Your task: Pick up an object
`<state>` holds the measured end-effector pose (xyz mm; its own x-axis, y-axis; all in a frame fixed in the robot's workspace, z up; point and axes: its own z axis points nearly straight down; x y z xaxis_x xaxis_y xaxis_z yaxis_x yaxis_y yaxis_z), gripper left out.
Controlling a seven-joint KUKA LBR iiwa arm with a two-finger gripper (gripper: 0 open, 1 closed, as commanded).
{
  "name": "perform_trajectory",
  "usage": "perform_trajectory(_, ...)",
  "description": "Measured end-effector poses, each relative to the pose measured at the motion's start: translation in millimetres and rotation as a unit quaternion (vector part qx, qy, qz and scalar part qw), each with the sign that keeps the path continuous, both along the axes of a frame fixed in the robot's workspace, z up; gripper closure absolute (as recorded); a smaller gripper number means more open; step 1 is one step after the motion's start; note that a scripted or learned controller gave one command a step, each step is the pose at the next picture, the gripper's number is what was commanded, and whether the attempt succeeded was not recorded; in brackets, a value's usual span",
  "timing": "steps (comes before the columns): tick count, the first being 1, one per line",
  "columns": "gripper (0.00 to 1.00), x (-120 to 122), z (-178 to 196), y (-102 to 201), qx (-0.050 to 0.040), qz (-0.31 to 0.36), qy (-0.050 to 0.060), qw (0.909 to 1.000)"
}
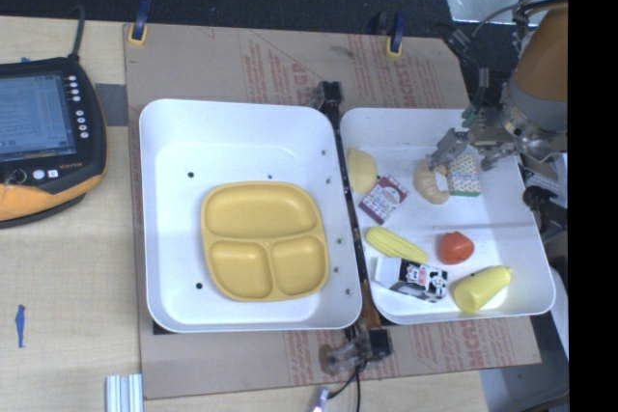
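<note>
Tan croissant-shaped pastry toy (431, 184) sits at one o'clock in the right white bin (541, 299), touching a pale patterned packet (464, 175). Gripper (470, 147) hovers just above; how wide it stands, I cannot tell. Crowding could make it nudge both or snag the wrong one.

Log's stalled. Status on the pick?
Gripper low in right bin, over small carton. Nothing visibly held. Croissant crowds carton.

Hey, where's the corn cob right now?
The corn cob lies in the right bin, near its left wall, just above the black-and-white carton and left of the tomato.
</note>
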<state>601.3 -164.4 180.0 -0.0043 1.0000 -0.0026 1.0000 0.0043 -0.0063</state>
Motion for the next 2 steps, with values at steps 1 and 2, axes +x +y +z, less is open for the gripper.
perform_trajectory(1,0.00,-53,-89,-41,0.0006,0.000,0.000,1.0000)
perform_trajectory(2,0.00,40,-43,-20,0.0015,0.000,-0.003,1.0000)
